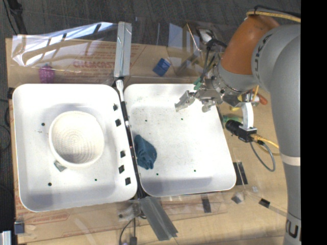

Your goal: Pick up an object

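Lying crumpled against the left wall of the right bin [214, 152], a blue cloth [144, 152] was the likeliest object for the pick, its long axis running roughly from the bin's far side toward its near side, the narrower end pointing up toward the divider and the fuller, bunched end nearer the camera. It appeared to sit where it had slumped, hard by the wall, which would probably leave little room for a finger on that side. Across the divider, a white bowl [76, 138] sat upright in the left bin [25, 188], a small grey scrap touching its near-left edge. Well apart from the cloth, the gripper [196, 100] hung over the right bin's far edge, its fingers spread and holding nothing, one angled down to the left over the bin floor. The grey arm [286, 86] with its orange band reached in from the right, seemingly poised high before any descent, the pick not yet made
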Controlling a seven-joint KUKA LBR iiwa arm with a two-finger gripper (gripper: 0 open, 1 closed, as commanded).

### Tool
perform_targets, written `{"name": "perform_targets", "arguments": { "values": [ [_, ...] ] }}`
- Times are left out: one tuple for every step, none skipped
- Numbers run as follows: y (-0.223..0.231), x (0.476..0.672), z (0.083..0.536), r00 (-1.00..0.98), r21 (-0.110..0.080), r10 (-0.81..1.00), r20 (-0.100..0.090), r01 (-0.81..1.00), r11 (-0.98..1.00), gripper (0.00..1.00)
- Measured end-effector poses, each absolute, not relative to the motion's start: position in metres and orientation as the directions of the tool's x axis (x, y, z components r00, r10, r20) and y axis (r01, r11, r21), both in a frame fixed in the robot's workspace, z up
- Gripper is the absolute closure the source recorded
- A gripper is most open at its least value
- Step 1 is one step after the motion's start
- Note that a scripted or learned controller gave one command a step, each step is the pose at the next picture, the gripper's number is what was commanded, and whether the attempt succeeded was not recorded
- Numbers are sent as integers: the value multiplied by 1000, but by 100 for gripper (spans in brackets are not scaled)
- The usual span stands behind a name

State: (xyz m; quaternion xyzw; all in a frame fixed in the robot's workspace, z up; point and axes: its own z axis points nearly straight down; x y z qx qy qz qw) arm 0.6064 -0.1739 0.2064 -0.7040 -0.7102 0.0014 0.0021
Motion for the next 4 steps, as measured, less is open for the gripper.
{"name": "perform_targets", "arguments": {
  "values": [
    [-113,536,182,-33,-5,999,1,999,33,0],
    [-102,528,92,-44,-1,999,1,999,44,0],
    [-103,529,102,-48,-1,999,0,999,48,100],
    [-59,589,268,-162,1,987,0,987,162,100]
  ]
}}
